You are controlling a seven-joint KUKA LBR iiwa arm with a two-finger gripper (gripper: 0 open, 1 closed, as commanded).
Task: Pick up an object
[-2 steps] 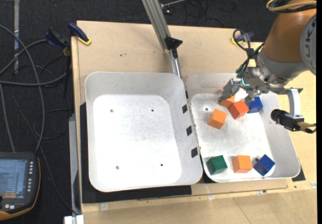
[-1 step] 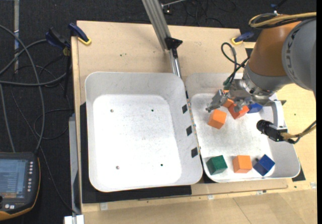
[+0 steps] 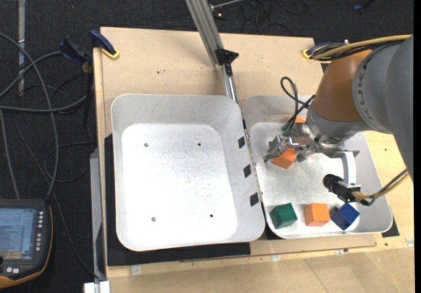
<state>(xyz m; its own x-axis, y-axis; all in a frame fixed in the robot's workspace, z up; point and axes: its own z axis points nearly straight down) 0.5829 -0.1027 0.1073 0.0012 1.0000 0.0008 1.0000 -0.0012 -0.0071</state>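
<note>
The gripper [image 3: 284, 153] hangs low in the right bin [image 3: 375, 173], fingers seemingly closed around an orange block [image 3: 283, 160], apparently to lift it.

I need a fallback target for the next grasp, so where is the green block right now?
The green block sits in the right bin, near its front edge, leftmost in a row with an orange block and a blue block.

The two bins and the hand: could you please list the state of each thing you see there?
hand: low in the right bin, shut on an orange piece
orange piece: between the fingers
green block: lying loose
orange block: lying loose
blue block: lying loose
right bin: holds all the blocks
</note>
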